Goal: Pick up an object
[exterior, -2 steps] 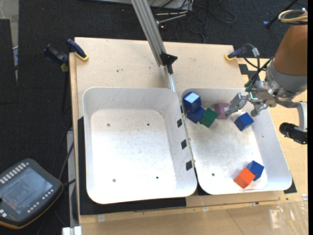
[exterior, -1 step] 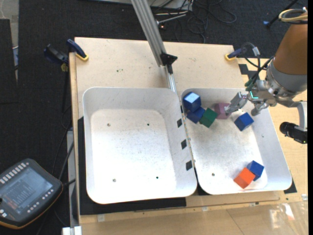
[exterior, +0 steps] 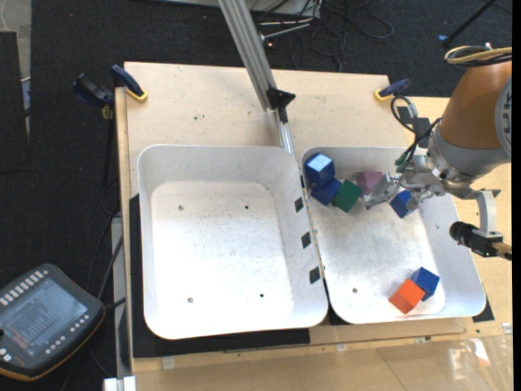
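Dark floor with cables rings the pale surface (exterior: 244,104), and a pendant (exterior: 41,320) lies at the near left corner. I see the left bin (exterior: 163,169) with only specks on its floor. A metal pole (exterior: 248,43) slants down from the far side to the seam between the bins. At the far left of the right bin (exterior: 456,300) a light blue cube (exterior: 319,168) sits atop a dark blue block (exterior: 327,191), touching a green cube (exterior: 348,195), with a pink block (exterior: 370,181) just beyond. My hand (exterior: 389,195) hovers beside the pink block; a blue cube (exterior: 402,205) sits at its tips, but I cannot tell whether it is gripped. Near right, an orange cube (exterior: 406,296) touches another blue block (exterior: 425,282). The arm (exterior: 480,120) enters from the right.
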You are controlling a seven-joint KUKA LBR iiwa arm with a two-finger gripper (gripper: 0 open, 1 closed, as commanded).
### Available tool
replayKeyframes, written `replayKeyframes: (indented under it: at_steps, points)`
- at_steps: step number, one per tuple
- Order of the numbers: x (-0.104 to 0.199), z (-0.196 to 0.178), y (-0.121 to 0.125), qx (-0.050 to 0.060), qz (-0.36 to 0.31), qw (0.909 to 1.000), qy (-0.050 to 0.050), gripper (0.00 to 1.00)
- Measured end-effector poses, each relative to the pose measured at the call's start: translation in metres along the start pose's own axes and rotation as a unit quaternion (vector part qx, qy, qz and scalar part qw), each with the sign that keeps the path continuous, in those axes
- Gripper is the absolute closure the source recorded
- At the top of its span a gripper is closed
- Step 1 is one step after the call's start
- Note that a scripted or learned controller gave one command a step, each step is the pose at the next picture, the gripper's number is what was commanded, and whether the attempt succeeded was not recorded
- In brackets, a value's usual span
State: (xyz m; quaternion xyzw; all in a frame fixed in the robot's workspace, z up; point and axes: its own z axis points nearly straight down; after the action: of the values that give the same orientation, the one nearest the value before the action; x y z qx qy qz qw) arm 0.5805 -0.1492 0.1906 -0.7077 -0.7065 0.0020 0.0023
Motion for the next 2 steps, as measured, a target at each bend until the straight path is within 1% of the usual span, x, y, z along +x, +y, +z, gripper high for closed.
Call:
replayKeyframes:
  at_steps: [1,2]
  points:
    - [0.007,0.062,0.001,0.0,-0.001,1.0,0.0,0.0]
    - [0.007,0.097,0.001,-0.002,-0.001,1.0,0.0,0.0]
